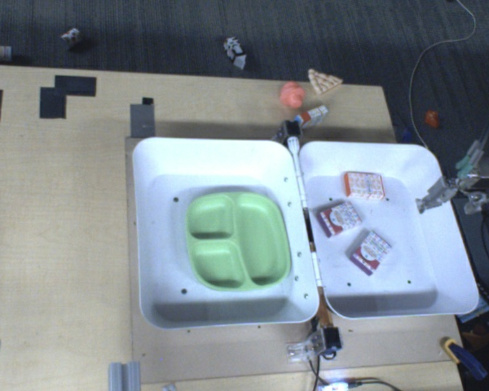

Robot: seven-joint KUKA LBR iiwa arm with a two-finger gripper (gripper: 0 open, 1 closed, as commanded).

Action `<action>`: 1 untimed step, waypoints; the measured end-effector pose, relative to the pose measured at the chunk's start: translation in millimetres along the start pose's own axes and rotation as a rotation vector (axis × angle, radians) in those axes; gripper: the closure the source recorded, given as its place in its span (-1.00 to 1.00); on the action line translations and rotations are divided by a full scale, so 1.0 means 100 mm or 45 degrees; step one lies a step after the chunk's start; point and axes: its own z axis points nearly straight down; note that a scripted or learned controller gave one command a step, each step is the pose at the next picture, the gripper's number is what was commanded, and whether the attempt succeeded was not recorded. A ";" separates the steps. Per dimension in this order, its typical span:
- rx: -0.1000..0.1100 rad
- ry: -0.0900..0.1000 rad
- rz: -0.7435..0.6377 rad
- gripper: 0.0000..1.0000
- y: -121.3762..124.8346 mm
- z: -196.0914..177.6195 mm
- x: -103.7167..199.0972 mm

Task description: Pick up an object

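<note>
Hovering at the right rim of the right bin point(424, 157), gripper point(428, 204) with jaw state impossible to tell, nothing visibly held. Lying well to its left: orange-and-white packet point(364, 185) farthest up, red packet point(339, 217) beyond it toward the divider, second red packet point(370, 251) nearest and lower. Risks, as a judgement: closing on bare floor, since all three lie flat and thin; nudging one packet into another; clipping the rim on descent.
</note>
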 end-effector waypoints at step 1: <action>-0.013 -0.005 0.005 -1.00 -0.01 1.73 0.00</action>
